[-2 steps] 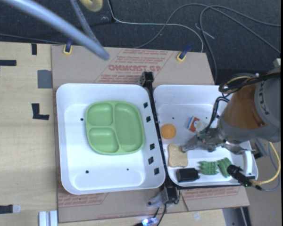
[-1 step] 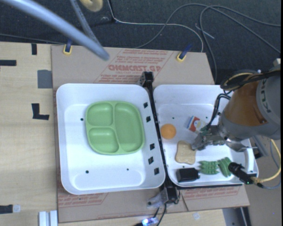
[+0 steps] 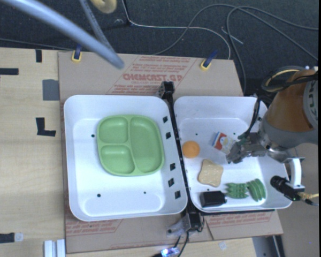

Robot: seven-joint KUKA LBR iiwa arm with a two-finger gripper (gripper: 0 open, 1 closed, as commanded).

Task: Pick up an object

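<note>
The gripper (image 3: 236,153) hung low in the right white bin (image 3: 203,107), just right of the small red-and-white carton (image 3: 220,140), probably lining up on it; whether it was open I could not tell. The carton lay near the bin's far side, long axis seemingly running near-to-far. The green divided plate (image 3: 131,145) sat in the left bin.

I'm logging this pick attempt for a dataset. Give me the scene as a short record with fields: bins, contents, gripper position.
left bin: green divided plate
right bin: orange ball, slice of bread, red-and-white carton, green vegetable toy, black block
gripper: low over the right bin, beside the carton
held object: none visible between the fingers
arm: enters from the view's right
</note>
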